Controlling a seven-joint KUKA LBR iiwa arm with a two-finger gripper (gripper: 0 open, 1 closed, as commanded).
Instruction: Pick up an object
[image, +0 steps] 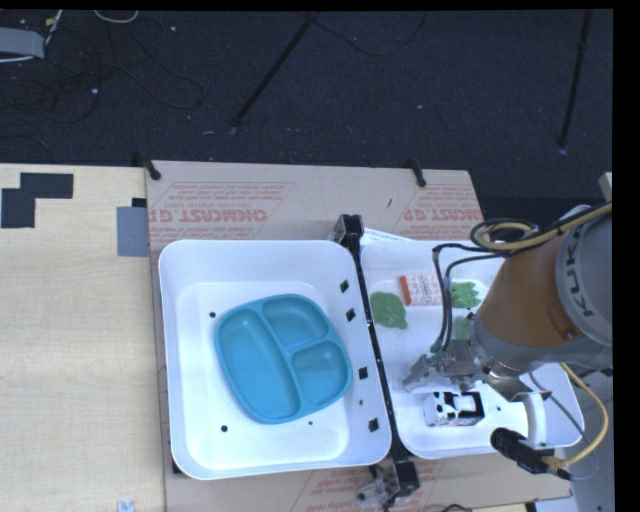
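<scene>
My gripper (436, 378) is low over the front middle of the right bin (400, 420), at the end of the grey and orange arm coming in from the right. Just below it lies a small black and white object (453, 408), close to or touching the gripper. A green leafy piece (389, 309) lies at the bin's back left. Beside it sits an orange and white packet (420, 290). A second green piece (464, 295) is partly hidden behind the arm.
The left bin (190, 400) holds a blue plate (282, 355) with three compartments. A black divider rail (364, 340) runs between the two bins. Cables loop around the arm over the right bin's far side.
</scene>
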